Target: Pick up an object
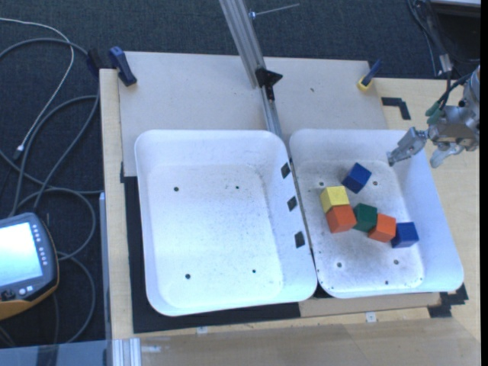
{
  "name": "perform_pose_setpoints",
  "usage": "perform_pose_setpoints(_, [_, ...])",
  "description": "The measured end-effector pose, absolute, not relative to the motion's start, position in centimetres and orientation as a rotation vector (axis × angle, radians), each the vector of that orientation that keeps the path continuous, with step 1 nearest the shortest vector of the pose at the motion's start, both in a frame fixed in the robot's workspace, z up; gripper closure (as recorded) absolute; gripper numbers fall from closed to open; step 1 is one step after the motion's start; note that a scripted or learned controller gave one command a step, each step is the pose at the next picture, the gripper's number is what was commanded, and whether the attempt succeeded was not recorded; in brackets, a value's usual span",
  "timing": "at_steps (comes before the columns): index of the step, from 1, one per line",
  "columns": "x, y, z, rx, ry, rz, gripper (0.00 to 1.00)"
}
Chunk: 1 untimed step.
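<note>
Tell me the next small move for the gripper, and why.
Probably shift the open two-finger gripper left and down over the lone blue wooden cube. It hangs above the right white bin's far rim holding nothing, and that cube stands apart from the clustered blocks.

jaws (422,150) spread, bare, over right bin (438,212) rim | six blocks (366,208) clustered inside

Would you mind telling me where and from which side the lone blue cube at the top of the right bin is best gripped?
Probably from above, across two opposite flat side faces of the blue cube; it stands apart from the other blocks.
</note>
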<state>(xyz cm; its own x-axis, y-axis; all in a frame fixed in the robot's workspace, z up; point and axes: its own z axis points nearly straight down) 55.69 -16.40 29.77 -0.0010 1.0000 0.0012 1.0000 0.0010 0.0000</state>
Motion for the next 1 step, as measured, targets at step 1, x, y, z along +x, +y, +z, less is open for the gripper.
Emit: perform_pose_setpoints(1, [54.01, -14.02, 17.76, -2.214, -2.216, 0.006, 0.0])
